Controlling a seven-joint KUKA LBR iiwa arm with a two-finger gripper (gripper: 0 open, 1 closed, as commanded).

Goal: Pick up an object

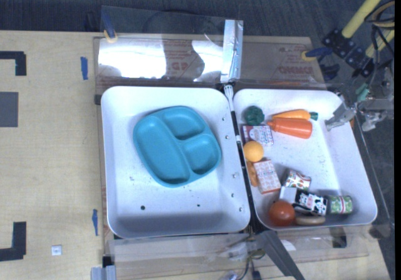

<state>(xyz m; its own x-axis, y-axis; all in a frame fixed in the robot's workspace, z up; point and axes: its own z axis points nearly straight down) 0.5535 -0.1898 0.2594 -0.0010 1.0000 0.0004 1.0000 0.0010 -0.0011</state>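
Right bin (pixel 341 166): shallow, white, its left wall touching the left bin (pixel 119 166). Contents were crowded along the left wall and near edge. At the far left lay a dark green round piece (pixel 253 114), with a toy carrot (pixel 292 114) and an orange bottle (pixel 291 127) just beside it, both lying flat. Down the left wall: a small printed carton (pixel 258 135), an orange ball (pixel 253 151), a pink-and-white box (pixel 267 176). Along the near edge: a red tomato (pixel 282 212), a small red-and-white carton (pixel 297 180), a black-and-white carton (pixel 311 202), a green can (pixel 341 204) on its side. The bin's middle and right side lay open.

Left bin: held a blue divided plate (pixel 177 144), with bare white floor on all sides.

Gripper (pixel 341 116): stood at the right bin's far right rim, apart from every item; whether its fingers were parted or closed could not be told. Nothing was seen between them.

Surface: pale wooden bench (pixel 47 147) with black corner marks and blue tape; clear plastic sheet (pixel 163 53) behind the left bin; dark carpet beyond.
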